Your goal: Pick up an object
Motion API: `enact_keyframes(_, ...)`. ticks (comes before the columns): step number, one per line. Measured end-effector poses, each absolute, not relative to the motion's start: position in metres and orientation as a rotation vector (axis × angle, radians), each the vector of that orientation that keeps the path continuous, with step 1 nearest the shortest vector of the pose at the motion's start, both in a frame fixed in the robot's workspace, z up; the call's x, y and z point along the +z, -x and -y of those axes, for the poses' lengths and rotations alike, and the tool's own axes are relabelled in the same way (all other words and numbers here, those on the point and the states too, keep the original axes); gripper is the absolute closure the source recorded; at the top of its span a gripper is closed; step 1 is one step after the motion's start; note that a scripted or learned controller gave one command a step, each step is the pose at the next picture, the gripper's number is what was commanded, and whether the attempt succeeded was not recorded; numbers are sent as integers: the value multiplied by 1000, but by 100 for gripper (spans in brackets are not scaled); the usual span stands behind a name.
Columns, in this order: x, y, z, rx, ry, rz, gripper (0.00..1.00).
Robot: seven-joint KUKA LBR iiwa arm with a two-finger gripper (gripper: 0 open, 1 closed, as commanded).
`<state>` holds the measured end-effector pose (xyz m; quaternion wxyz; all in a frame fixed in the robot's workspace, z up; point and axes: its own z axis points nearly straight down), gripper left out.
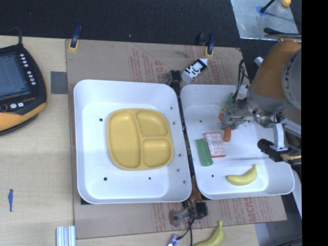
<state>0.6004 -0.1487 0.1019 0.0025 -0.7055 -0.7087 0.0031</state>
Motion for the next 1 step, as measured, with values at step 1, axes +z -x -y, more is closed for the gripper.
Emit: enact_keyframes(1,193,-588,79,1,2215,2226,100)
